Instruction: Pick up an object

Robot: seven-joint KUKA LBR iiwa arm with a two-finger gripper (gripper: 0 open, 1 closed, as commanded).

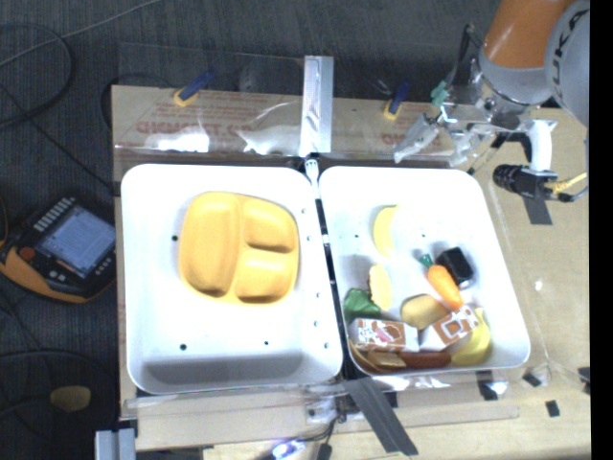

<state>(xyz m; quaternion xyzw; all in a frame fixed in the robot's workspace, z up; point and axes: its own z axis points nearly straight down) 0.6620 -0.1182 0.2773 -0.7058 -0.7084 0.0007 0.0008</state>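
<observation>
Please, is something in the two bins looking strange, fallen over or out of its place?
Nothing looks spilled or damaged. The yellow divided tray lies alone in the left bin. In the right bin the toy carrot, small cartons and other pieces are heaped untidily in the near corner.

A black and orange handheld pendant with a grey screen [59, 249] lies left of the white left-hand bin [153, 353].

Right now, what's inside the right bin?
The right bin holds a carrot, black block, banana, yellow slices and cartons, piled; anything underneath is covered.
</observation>
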